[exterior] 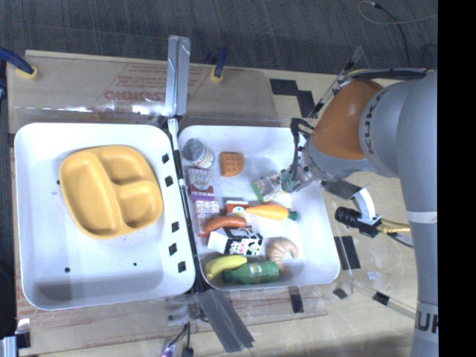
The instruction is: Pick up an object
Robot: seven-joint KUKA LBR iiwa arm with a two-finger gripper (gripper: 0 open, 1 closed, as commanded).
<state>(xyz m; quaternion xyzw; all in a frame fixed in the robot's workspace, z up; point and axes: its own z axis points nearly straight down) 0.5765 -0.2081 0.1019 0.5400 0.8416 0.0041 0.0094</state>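
A: We start at the gripper [286,181], low over the right bin [316,262] near its right wall, below the arm's orange band [343,121]. Can we tell how it stands?

B: We cannot; it is too small and blurred, and whether anything sits in it we cannot say. Something pale green and crumpled, a wrapper [265,187] perhaps, lies just beside it.

A: Just beyond we see a toy carrot [268,212], orange with a green end, lying crosswise. A waffle-like orange square [231,163] sits toward the far wall, with a metal can [196,152] to its left.

B: Nearer us lie a red sausage-like piece [223,222], a black-and-white patterned carton [244,242], a croissant [282,251], a banana [224,265] and a green bottle [251,273] on its side, its label too small for us to read.

A: Small packets [202,192] run along the bin's left wall; their print is not legible either.

B: The left bin [44,274] holds a yellow divided tray [110,190]. Behind it we see faint red printing on a clear sheet [137,84], unreadable to us.
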